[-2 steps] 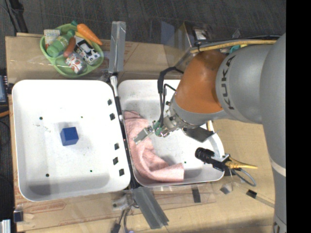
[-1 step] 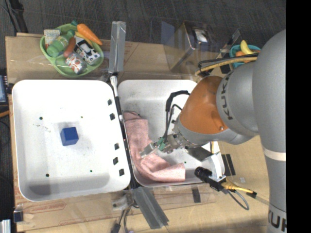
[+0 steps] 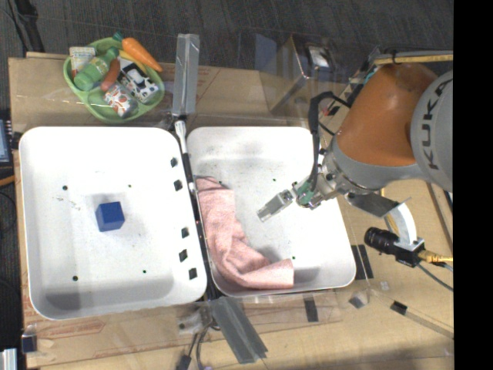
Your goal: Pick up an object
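I see the arm (image 3: 385, 122) coming in over the right bin's (image 3: 254, 149) right wall, orange band uppermost. Left bin (image 3: 46, 206) sits touching the right bin along its left wall, black clips down the seam. Pink cloth (image 3: 227, 241) lies crumpled inside the right bin, hard against its left wall and running down to its near wall, one end folded toward the bin's middle. Green bowl (image 3: 96, 102) of toy food, a carrot among it, sits on the bench beyond the right bin's far-left corner, outside both bins. Gripper (image 3: 271, 205) hangs over the right bin's bare floor, about mid-bin, just right of the cloth and apart from it. I can't tell if it's clenched or released; nothing visible in it. Blue cube (image 3: 110, 215) sits well left of the right bin, alone on the left bin's floor.
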`<state>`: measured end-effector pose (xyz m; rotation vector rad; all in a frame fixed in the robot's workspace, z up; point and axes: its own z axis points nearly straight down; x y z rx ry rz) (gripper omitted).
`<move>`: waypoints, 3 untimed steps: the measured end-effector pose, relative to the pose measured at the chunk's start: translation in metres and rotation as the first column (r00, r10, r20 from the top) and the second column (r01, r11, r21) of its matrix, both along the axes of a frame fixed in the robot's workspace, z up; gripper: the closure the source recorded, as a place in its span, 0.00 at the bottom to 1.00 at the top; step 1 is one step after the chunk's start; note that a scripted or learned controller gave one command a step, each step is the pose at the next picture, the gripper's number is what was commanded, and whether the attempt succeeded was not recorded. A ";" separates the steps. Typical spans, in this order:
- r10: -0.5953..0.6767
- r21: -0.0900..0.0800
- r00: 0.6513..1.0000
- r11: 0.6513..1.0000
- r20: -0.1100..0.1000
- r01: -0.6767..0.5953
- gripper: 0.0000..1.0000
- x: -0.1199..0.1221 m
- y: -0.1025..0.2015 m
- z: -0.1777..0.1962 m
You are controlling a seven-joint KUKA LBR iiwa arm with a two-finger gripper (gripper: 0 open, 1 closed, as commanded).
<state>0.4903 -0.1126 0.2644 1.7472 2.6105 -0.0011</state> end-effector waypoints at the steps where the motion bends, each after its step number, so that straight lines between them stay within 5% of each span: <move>1: 0.080 0.001 0.997 0.997 -0.006 -0.080 0.00 -0.002 0.060 -0.075; 2: -0.095 0.002 0.995 0.995 -0.008 0.095 0.00 -0.008 0.001 -0.113; 3: -0.019 0.002 1.000 1.000 -0.002 0.019 0.00 -0.014 0.014 -0.173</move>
